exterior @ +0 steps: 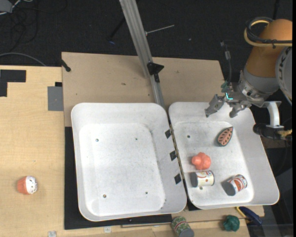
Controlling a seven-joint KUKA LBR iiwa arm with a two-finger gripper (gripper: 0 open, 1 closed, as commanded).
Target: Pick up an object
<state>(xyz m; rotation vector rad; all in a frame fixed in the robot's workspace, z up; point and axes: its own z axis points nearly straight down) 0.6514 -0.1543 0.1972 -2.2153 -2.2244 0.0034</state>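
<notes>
The right bin (256, 162) holds several small objects: a grey and red oval piece (225, 136), an orange-pink lumpy toy (201, 161), a small can lying on its side (203, 178) and another red-and-white can (235, 184) near the front right. My gripper (224, 107) hangs over the back edge of the right bin, above and behind the oval piece. Its two fingers are spread apart with nothing between them.
The left bin (84, 132) lies beside the right one. A metal rail (140, 38) slants across the back. An orange-and-white ball (27, 185) rests on the wooden bench at left. A dark can (180, 226) and a green object (231, 223) lie in front of the bins.
</notes>
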